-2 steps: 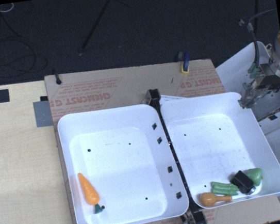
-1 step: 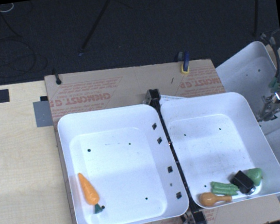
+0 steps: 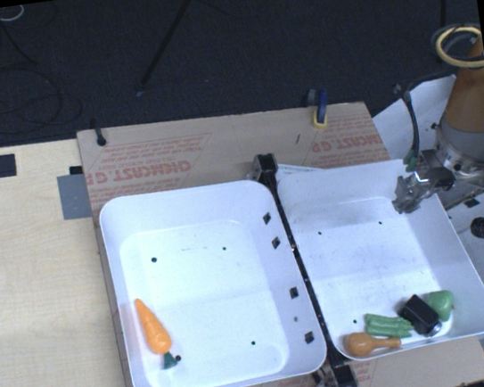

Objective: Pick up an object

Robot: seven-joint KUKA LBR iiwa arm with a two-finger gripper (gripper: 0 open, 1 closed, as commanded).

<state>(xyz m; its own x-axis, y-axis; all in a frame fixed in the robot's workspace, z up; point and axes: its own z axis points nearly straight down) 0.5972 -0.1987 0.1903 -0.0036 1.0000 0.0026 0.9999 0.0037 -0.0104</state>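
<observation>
since nothing has been lifted yet, the step in hand looks like choosing a target and bringing the gripper (image 3: 411, 190) down over it cleanly. it hangs at the upper right rim of the right bin (image 3: 380, 212), with the grey wrist and orange band of the arm (image 3: 468, 109) behind it; whether the claw is released or clenched cannot be told at this angle.

the nearest candidates lie crowded in the right bin's near corner: a black block (image 3: 420, 314) resting against a green toy pepper (image 3: 438, 302), a green bean-like pod (image 3: 387, 326) just beside them, and an orange pear-shaped toy (image 3: 369, 343) touching the front wall. a toy carrot (image 3: 153, 327) lies alone in the left bin (image 3: 190, 209), near its left wall, well apart from everything but a small dark bit at its tip.

a good attempt would probably favour whichever piece has free space on both sides. in the cluster, the black block sits on top and seems the most reachable, but a descent there risks nudging its neighbours or striking the bin wall. the carrot is the cleaner grasp, across its narrow width, though it demands a long reach over the divider (image 3: 289, 253).
</observation>
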